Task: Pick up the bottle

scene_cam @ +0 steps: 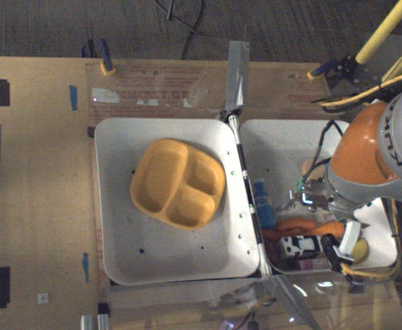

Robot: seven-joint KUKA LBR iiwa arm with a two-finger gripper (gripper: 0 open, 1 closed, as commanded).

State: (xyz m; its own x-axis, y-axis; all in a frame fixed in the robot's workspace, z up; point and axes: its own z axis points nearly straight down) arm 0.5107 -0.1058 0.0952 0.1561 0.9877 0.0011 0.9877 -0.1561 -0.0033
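A small blue bottle (262,203) lies along the left wall of the right bin (276,143), lengthwise, its lower end by a red-orange patch. My gripper (300,196) hangs over the middle of that bin, a short way to the right of the bottle, below the grey wrist and the orange band (365,146). The metal parts of the gripper blur into the clutter beneath them. Nothing shows between gripper and bottle but bare bin floor.
An orange object (307,224), a black-and-white item (299,246) and a yellow object (359,250) crowd the right bin's front. A yellow divided plate (179,183) lies in the left bin (118,239). A metal divider (236,81) stands between the bins at the back.
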